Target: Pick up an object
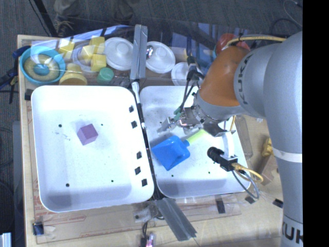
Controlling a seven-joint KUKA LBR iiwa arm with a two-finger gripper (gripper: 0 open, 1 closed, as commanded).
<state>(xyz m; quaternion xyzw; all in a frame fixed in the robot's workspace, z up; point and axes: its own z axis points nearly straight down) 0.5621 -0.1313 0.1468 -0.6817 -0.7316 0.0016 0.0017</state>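
The bench [257, 210] carries two white bins, with cups and lids crowded behind them. The claw [177, 121] hangs low in the right bin [205, 181], just above a blue object [170, 152] (its opening I cannot tell). A purple cube [87, 134] sits alone in the roomy left bin [77, 189].

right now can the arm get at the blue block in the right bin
Probably yes. The blue block lies uncovered in the right bin, with the end effector just above it. A green thing lies close beside it, which might crowd a grasp.
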